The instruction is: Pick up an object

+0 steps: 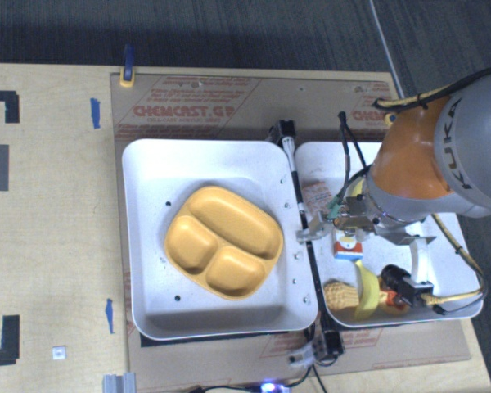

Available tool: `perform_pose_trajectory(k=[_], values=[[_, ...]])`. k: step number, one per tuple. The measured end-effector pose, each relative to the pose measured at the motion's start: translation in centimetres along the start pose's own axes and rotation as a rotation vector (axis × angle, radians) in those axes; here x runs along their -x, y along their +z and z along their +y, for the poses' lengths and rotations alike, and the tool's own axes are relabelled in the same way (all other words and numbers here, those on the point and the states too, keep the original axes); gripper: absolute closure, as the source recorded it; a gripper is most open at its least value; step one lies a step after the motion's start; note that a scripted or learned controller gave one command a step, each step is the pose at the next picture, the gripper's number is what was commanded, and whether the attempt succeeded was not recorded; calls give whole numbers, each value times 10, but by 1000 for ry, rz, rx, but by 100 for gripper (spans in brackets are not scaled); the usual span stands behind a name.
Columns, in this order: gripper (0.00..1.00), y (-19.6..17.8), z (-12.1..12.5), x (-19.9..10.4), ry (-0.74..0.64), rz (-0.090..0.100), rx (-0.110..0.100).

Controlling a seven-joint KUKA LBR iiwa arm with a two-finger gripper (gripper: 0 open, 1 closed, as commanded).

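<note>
1. Pale wooden worktop [49, 244] carrying two shallow white bins side by side.
2. Left white bin [147, 170] holding a yellow three-compartment plastic plate [222, 241] at its centre.
3. Right white bin [319, 164] holding, toward its 6 o'clock edge, a yellow banana [367, 289], a tan woven-looking item [339, 295] touching the banana at its 9 o'clock side, and a small white, orange and blue carton [349, 245] just above it.
4. Grey arm with orange band [409, 160], over the right bin.
5. Gripper [344, 214], at the carton's 12 o'clock; whether it is open or closed cannot be told.
</note>
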State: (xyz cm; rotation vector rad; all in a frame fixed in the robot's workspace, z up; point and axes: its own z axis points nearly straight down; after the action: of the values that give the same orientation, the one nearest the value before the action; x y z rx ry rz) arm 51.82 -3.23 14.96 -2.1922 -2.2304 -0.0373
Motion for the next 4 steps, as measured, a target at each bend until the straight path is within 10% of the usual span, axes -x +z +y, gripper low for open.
perform_pose_trajectory(k=[4], values=[[0,10,-5,3,-5,7,-6]])
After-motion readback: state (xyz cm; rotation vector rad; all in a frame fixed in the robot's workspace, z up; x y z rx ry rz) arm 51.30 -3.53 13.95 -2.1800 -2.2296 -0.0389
